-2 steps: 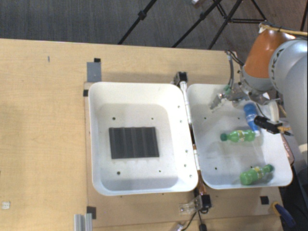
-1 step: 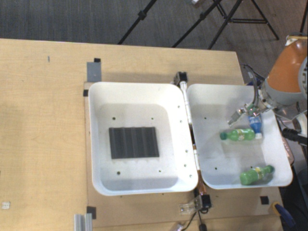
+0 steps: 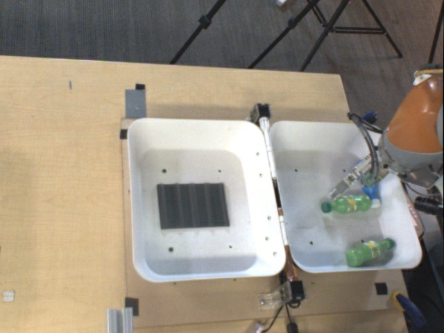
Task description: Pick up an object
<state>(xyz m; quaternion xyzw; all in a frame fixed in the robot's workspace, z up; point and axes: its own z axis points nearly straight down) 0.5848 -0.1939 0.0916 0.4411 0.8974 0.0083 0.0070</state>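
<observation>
Where fingers (image 3: pixel 345 188) meet a green bottle (image 3: pixel 347 204), their spread is unclear

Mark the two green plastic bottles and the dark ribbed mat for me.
Upper green plastic bottle (image 3: pixel 349 204), camera view: on its body, right bin.
Lower green plastic bottle (image 3: pixel 368 252), camera view: on its body, near the right bin's front wall.
Dark grey ribbed rectangular mat (image 3: pixel 193 205), camera view: its centre, left bin floor.

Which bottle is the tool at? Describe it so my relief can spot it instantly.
Look in the right bin, at its far-right side where the arm reaches in. Two green bottles lie there; it is the upper bottle, right by the tool, while the lower bottle lies near the bin's front corner.
</observation>
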